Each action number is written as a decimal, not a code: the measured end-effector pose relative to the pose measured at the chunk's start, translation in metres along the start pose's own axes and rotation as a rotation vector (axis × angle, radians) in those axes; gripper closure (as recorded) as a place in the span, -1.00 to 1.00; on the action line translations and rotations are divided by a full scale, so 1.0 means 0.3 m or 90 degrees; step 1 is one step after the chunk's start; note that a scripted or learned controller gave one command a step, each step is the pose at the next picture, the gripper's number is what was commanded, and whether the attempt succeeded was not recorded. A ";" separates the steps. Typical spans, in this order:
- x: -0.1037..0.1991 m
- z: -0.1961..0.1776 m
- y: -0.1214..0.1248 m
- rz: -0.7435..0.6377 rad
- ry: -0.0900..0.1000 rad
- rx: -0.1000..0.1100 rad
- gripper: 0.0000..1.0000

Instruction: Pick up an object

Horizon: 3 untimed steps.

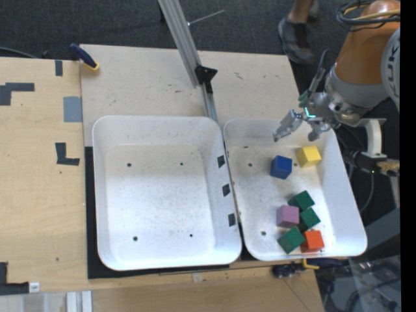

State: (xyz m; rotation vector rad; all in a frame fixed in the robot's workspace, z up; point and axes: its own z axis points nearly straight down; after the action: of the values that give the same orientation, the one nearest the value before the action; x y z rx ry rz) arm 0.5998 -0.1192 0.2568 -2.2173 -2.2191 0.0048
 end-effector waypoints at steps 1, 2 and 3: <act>0.000 -0.009 0.003 -0.001 -0.001 -0.003 -1.00; -0.005 0.207 0.005 0.000 -0.001 0.001 -1.00; 0.031 0.381 0.005 -0.001 0.000 0.001 -1.00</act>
State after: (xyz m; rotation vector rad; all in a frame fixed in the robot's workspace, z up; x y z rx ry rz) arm 0.6006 -0.1098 0.1425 -2.2157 -2.2200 0.0074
